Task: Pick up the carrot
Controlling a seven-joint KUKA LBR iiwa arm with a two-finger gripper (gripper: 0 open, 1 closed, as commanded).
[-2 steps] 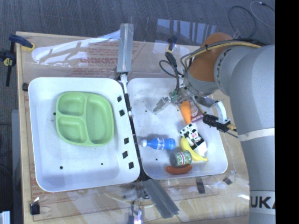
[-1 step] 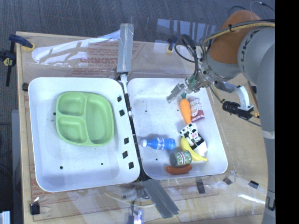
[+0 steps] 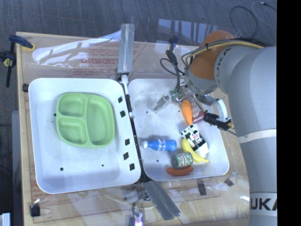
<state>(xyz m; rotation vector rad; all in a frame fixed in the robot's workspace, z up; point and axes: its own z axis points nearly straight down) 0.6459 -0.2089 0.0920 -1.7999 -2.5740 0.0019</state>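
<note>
The grey arm (image 3: 249, 107) fills the right of the frame, its gripper (image 3: 170, 99) low over the upper part of the right bin (image 3: 150, 91), fingers spread wide on nothing. The left bin (image 3: 42, 164) holds a green divided plate (image 3: 86, 119). The carrot (image 3: 187, 112) lies just right of the gripper, above the banana (image 3: 194, 153).
</note>
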